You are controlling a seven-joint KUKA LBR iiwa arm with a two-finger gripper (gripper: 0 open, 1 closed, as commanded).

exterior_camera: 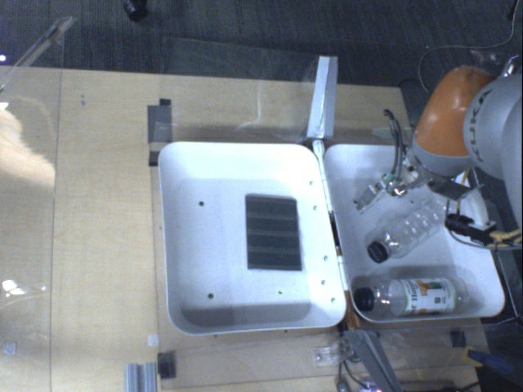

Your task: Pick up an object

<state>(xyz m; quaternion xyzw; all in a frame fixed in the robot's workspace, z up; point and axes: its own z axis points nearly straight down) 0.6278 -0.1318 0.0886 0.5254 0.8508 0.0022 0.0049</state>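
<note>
My gripper (367, 198) hangs over the upper left part of the right bin (347, 170), pointing down and to the left. A clear plastic bottle with a black cap (406, 233) lies just below and to the right of it, tilted, apart from the gripper. A second clear bottle with an orange and white label (411, 296) lies along the bin's front wall, its black cap to the left. In the left bin (188, 219) a dark ribbed rectangular block (274, 232) lies flat near the middle.
The grey arm with its orange band (448, 121) comes in over the right bin's far right corner, with cables beside it. A metal upright (322, 96) stands behind the gap between the bins. Wooden bench surface stretches to the left.
</note>
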